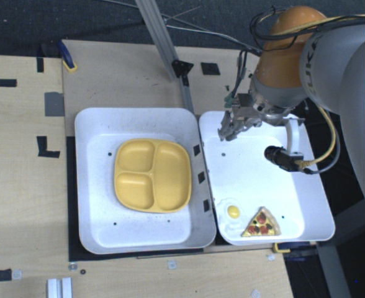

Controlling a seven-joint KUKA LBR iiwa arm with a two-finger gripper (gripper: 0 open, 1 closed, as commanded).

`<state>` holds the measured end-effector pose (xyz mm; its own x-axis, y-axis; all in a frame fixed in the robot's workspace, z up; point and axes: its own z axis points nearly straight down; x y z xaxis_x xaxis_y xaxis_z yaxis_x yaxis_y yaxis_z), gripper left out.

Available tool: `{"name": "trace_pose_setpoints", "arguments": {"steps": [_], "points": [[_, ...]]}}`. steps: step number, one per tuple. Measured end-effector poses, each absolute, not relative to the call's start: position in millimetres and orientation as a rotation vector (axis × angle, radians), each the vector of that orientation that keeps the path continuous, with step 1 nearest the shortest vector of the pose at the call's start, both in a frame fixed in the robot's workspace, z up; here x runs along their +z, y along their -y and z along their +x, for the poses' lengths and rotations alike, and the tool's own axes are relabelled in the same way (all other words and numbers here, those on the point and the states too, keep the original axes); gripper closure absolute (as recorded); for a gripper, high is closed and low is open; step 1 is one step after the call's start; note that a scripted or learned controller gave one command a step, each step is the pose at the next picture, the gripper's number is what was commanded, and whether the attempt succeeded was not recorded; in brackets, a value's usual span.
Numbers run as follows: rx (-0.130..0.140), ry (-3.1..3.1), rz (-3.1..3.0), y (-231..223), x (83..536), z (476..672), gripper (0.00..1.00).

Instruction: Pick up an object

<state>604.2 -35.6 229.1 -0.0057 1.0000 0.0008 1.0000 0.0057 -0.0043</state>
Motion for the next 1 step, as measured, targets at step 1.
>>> {"name": "trace_pose_setpoints", "arguments": {"steps": [1], "points": [[0.003,2.226,-2.213,-14.2,218.2,596.4,1.0]]}}
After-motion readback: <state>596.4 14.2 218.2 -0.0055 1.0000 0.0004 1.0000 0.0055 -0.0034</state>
